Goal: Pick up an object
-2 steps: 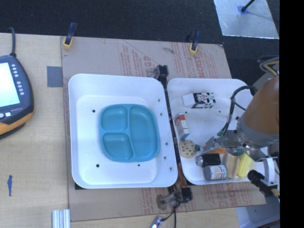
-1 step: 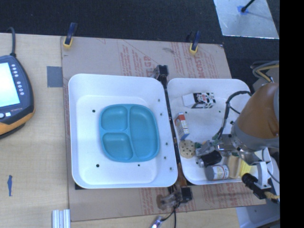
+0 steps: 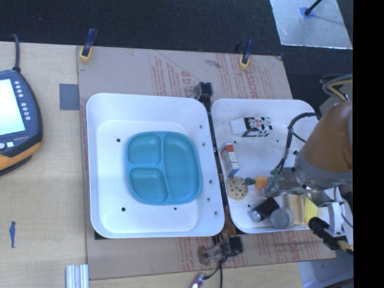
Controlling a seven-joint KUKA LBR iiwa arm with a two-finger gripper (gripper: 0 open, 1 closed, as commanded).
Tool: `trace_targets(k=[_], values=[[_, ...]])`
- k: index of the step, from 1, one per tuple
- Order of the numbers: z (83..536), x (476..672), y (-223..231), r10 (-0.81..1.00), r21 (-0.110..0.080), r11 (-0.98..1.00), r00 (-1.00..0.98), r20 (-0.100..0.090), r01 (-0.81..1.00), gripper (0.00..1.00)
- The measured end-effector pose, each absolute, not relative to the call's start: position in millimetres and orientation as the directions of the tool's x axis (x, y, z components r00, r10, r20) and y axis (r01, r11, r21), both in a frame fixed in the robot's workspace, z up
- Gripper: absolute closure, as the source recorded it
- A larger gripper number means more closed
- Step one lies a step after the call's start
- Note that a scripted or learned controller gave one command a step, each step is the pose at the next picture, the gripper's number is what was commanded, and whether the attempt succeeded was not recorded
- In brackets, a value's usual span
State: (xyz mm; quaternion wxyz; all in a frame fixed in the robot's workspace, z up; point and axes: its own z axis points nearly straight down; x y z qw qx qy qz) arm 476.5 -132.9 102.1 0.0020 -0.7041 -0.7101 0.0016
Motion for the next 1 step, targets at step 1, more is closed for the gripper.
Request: trace_targets(k=[1], values=[[191.2, 516.7, -155.1, 1.000, -0.002, 0.003, -0.003, 0.000, 1.000, 1.00]])
